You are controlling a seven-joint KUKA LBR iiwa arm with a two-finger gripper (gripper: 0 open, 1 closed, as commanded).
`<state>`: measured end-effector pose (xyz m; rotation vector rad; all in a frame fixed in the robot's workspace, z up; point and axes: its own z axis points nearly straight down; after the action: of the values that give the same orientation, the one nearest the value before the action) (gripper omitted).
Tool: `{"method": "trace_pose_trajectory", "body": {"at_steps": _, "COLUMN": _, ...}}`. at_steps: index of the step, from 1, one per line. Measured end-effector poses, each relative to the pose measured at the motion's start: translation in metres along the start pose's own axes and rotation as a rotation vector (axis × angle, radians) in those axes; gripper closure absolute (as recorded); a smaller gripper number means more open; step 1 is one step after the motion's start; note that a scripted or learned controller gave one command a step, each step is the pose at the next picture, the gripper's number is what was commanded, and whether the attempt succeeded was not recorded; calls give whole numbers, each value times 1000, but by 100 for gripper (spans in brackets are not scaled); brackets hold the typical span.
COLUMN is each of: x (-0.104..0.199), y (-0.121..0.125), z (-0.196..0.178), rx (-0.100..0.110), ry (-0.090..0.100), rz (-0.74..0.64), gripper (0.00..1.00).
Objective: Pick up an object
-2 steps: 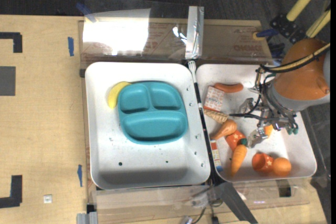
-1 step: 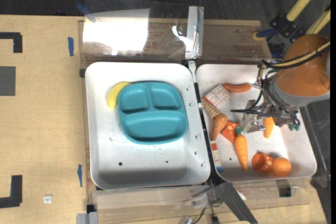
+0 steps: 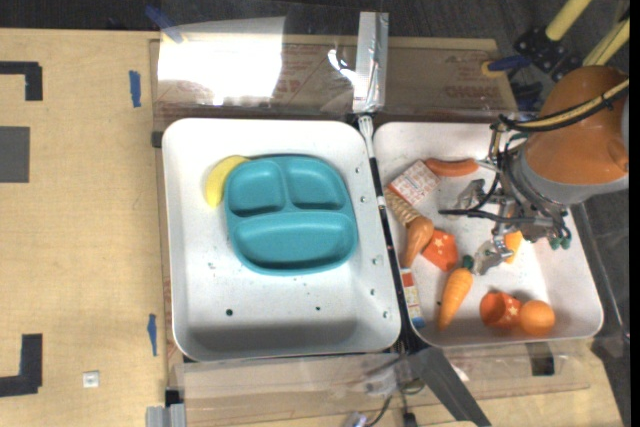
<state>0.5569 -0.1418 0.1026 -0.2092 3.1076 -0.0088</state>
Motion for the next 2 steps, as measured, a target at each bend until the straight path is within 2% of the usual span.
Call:
{"method": "trace_pose_trajectory", "body": {"at_steps": 1, "x": 29, "y": -27, "z": 13, "rx": -4, "ry": 15, "rz": -2, "gripper": 0}}
{"method": "trace_pose_trajectory", "body": {"at_steps": 2, "x": 24, "y": -27, "z": -1, "rx": 0, "ry": 1, "rz": -4, "gripper": 100}}
